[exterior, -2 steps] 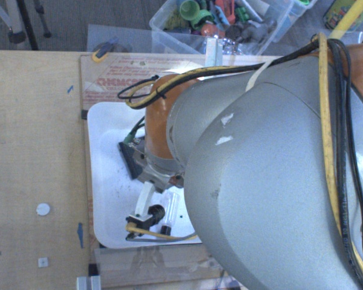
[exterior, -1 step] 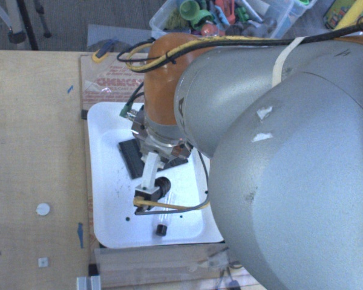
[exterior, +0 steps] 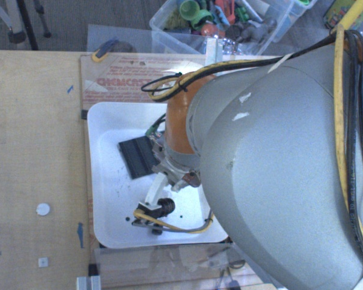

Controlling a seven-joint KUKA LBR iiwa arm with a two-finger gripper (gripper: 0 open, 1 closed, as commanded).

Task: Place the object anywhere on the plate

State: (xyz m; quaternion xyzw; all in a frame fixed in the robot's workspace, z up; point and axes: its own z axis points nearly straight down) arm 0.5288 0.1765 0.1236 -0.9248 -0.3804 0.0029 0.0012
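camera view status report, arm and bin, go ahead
Gripper down inside white bin. Dark grey slab flat on bin floor beside it. Arm hides bin's right side.

Flat slab [exterior: 136, 156] lies in the bin [exterior: 106, 216], up around its 10 o'clock; the arm [exterior: 278, 162] hangs over the bin's 3 o'clock side.

One camera looks down at a slant from above the table [exterior: 30, 132] onto a white bin [exterior: 103, 162]; the arm [exterior: 278, 162] enters from the right (close under the lens).
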